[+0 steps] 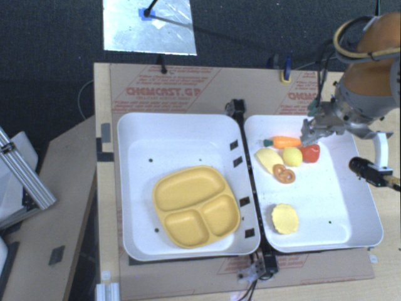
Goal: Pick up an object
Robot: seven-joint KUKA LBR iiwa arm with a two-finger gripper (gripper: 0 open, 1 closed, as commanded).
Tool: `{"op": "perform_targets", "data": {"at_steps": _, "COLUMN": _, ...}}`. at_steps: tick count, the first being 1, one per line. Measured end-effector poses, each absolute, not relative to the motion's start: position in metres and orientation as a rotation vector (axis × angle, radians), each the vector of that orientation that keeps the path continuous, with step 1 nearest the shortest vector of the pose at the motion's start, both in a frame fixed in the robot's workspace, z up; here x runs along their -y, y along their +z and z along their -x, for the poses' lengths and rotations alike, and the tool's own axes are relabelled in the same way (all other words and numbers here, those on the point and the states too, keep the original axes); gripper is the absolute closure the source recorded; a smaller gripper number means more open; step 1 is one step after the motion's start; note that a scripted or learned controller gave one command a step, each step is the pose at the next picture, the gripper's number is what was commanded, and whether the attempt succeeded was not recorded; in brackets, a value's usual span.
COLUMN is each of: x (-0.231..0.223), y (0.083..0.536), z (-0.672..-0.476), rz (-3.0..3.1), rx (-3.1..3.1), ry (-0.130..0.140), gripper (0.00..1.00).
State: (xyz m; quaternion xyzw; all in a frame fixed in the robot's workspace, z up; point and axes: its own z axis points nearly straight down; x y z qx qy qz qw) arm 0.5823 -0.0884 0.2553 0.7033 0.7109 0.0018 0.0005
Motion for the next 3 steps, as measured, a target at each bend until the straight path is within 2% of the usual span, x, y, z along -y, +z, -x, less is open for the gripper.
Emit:
{"op": "perform_targets", "data": {"at_steps": 1, "x": 0.04, "y": 0.256, "z": -0.586, "rz": -2.21, "rx": -2.233, "ry": 0.004, "gripper": 1.0}}
{"op": "perform_targets", "data": {"at_steps": 2, "x": -0.009, "y": 0.246, "z": -0.606, "rz": -2.21, "rx": -2.232, "ry": 0.005, "gripper": 1.0}}
{"op": "perform_targets", "data": {"at_steps": 3, "x": -0.064, "y": 0.23, "z": -0.612, "rz": -2.21, "rx": -2.233, "ry": 0.003, "gripper": 1.0}}
